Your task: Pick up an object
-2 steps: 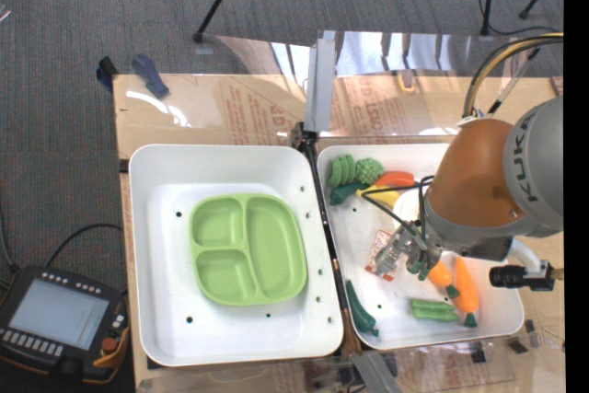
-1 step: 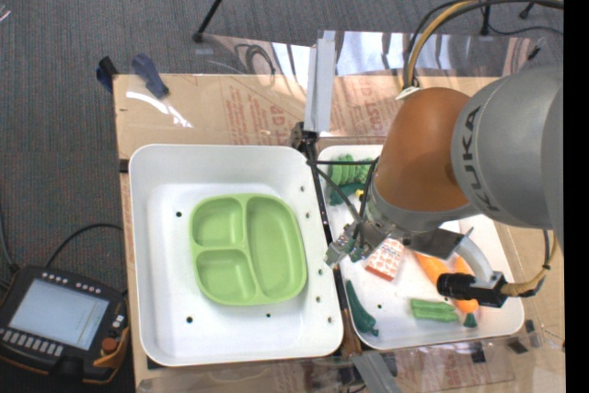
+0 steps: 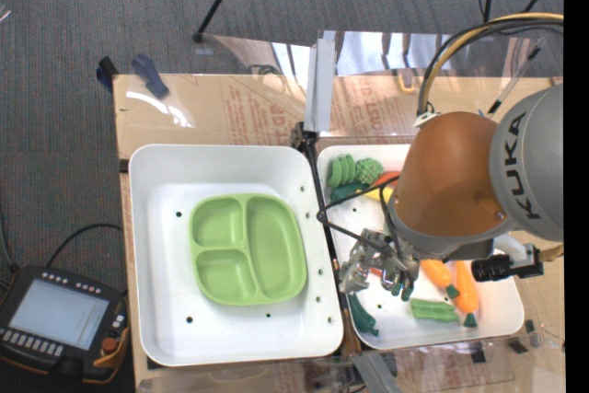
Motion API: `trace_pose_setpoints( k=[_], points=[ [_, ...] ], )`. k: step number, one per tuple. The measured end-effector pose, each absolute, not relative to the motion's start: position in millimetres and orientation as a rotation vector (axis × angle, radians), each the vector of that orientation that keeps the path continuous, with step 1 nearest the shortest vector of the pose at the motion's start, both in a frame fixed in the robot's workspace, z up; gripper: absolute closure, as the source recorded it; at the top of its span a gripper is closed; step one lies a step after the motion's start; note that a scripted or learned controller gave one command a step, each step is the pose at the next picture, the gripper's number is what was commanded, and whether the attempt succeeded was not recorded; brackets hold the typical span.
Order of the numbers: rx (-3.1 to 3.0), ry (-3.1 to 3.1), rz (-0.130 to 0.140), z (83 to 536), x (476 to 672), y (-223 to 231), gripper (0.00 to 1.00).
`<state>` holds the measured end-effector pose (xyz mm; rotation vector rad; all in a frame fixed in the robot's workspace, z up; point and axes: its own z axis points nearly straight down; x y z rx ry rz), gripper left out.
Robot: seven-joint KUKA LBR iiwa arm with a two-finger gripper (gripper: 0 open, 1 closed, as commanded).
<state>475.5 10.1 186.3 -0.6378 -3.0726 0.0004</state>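
- Gripper point(image 3: 379, 269) low in right bin point(image 3: 511, 317); can't tell if it's open or has anything.
- I reckon green pod point(image 3: 433, 309) is light, stiff plastic, prob slippery; I'd pinch mid-length.

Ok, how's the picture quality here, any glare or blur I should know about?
Camera view: even, soft lighting with faint shadows; glare streaks show on the clear panel behind the bins, and both white bins look bright but keep their edges. The green divided plate is sharp; the gripper is small and somewhat blurred, and the arm hides part of the right bin.
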Motion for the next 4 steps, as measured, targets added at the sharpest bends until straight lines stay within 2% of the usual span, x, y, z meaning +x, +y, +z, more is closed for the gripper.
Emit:
trace_pose_setpoints(
  k=[1, 2, 3, 4],
  points=[
    [-0.514, -3.094, 0.002, 153, 474.3, -93, 1.0],
    [-0.888, -3.015, -0.002, 270, 477.1, -3, 1.0],
    [-0.545, -3.087, 0.0, 185, 474.6, -45, 1.0],
    [-0.49, -3.1, -0.004, 186, 500.5, 87, 1.0]
  ],
)
